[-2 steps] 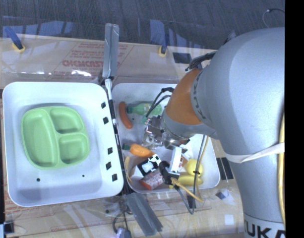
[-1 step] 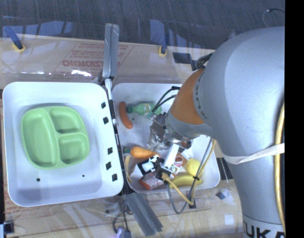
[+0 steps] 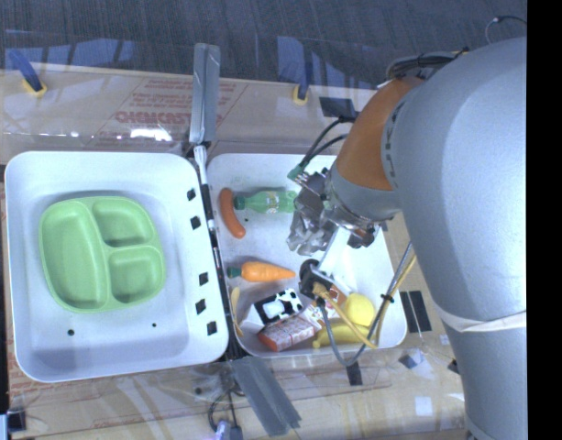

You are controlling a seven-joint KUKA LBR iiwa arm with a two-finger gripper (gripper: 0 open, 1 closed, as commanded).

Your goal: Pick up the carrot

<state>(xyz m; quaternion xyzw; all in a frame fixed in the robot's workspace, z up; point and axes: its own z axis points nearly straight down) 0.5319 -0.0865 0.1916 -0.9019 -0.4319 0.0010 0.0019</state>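
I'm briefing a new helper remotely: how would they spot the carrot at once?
Look in the right-hand white bin, near its left wall, about halfway down. The carrot lies there pointing right: orange and tapered with a green stub, unlike the blunt reddish sausage above it.

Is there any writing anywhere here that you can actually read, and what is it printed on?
Red print on the clear sheet behind the bins: mirrored and blurred, not readable.
Label on the green bottle: too small to read.
Red packet and black-and-white box in the right bin: any print too blurred to read.
No text can be read with confidence.
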